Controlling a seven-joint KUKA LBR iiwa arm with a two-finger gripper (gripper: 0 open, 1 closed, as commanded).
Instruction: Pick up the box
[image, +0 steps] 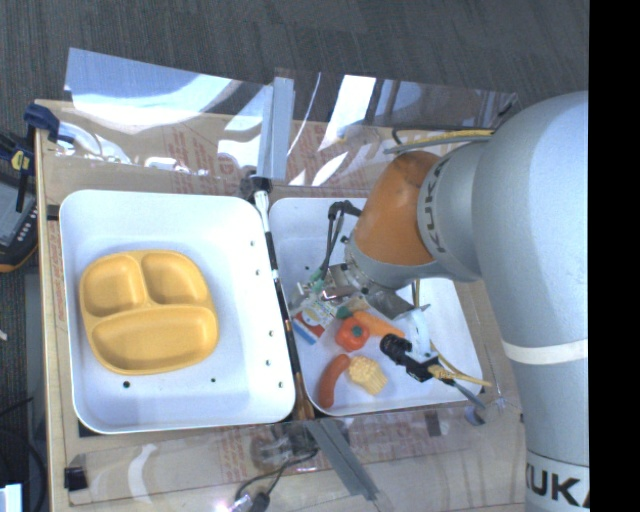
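1. The grey arm with the orange band (400, 215) reaches in from the right and bends down over the right-hand shallow white bin (300, 225).
2. Its hand (330, 287) sits low over the left part of that bin, near the wall next to the other bin. Whether it is apart or together cannot be told, because the wrist covers it from above.
3. The small white box with red and blue print (308, 323) lies on the bin floor by the left wall, just beside the hand. Whether the two touch cannot be made out.
4. To the right of the box lie a round red-orange toy tomato (350, 336) and, against it, an orange carrot-shaped piece (383, 325).
5. Nearer the front wall, a reddish-brown toy sausage (333, 378) and a yellow toy corn cob (368, 376) lie side by side.
6. The left-hand shallow white bin (150, 400) holds a yellow three-compartment plastic tray (150, 310), well apart from the hand.
7. Both bins rest on the table (170, 460).
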